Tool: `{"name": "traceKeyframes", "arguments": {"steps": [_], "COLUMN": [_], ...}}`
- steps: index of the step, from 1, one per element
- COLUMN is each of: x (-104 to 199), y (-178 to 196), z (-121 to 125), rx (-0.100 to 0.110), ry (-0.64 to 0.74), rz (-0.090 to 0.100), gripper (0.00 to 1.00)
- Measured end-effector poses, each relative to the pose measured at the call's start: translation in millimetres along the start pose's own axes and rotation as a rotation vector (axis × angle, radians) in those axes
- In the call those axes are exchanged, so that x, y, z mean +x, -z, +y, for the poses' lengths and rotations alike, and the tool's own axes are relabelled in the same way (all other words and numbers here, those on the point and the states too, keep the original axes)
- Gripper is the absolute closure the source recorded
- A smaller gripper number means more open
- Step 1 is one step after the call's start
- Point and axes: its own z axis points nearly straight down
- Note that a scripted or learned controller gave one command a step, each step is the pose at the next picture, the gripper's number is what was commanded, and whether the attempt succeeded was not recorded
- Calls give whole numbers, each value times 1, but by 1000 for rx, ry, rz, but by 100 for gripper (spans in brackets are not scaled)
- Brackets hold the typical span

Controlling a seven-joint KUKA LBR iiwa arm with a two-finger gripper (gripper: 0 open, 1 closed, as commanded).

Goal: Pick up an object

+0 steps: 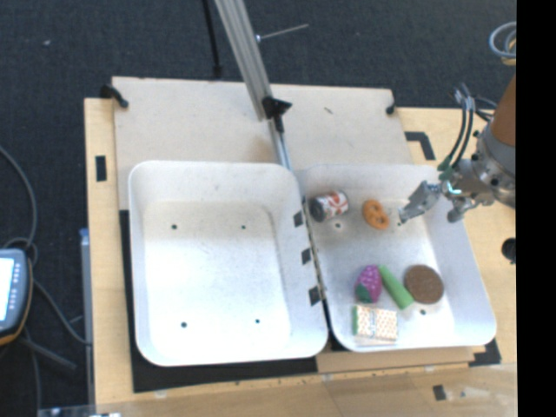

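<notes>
The right bin (460, 259) holds several small objects. A small red and white can (328, 205) lies near its back left, with an orange lump (375, 214) just to its right. Toward the front lie a purple grape bunch (369, 282), a green cylinder (397, 287), a brown disc (424, 283) and a patterned box (375, 323). My gripper (434, 208) hangs over the bin's back right, right of the orange lump and apart from it. It is open, and nothing sits between its fingers (416, 203).
The left bin (139, 233) sits beside the right one, with their walls meeting at the middle. A slanted metal post (248, 50) rises behind the bins. The bench edge and dark floor lie all around, and a device (10, 289) stands at the far left.
</notes>
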Motion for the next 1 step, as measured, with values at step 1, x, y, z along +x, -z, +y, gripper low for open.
{"name": "traceKeyframes", "arguments": {"steps": [1], "x": [0], "y": [2], "z": [1], "rx": [-5], "ry": [-1], "rz": [-1], "gripper": [0]}}
